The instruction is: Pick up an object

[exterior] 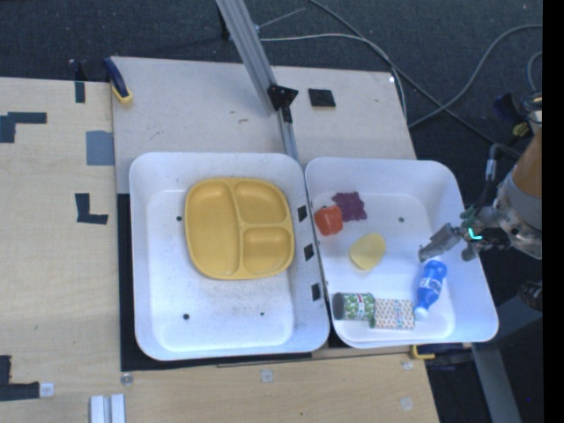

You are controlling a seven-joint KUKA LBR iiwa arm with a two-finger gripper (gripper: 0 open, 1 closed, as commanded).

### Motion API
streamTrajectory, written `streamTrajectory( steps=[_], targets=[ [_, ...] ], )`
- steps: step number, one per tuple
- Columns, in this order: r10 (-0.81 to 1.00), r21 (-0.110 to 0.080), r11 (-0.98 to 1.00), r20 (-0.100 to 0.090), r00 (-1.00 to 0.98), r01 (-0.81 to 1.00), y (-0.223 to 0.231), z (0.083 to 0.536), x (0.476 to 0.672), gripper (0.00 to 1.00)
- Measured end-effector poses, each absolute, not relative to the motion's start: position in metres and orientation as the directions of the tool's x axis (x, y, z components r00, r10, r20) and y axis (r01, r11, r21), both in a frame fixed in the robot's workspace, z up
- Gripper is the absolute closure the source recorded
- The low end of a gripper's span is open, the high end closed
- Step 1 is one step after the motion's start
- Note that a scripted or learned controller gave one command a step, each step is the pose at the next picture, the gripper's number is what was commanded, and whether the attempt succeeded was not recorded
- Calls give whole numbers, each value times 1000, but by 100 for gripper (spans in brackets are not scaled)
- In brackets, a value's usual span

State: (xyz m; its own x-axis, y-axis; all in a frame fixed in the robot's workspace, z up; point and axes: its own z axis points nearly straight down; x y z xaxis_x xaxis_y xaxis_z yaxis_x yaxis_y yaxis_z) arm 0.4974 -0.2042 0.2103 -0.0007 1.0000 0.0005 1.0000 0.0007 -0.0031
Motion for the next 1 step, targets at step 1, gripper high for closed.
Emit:
streamTrajectory(
  steps=[1],
  targets=[
    [1000, -2, 1, 0, -1, 1000, -204, 211, 498, 0]
  ],
)
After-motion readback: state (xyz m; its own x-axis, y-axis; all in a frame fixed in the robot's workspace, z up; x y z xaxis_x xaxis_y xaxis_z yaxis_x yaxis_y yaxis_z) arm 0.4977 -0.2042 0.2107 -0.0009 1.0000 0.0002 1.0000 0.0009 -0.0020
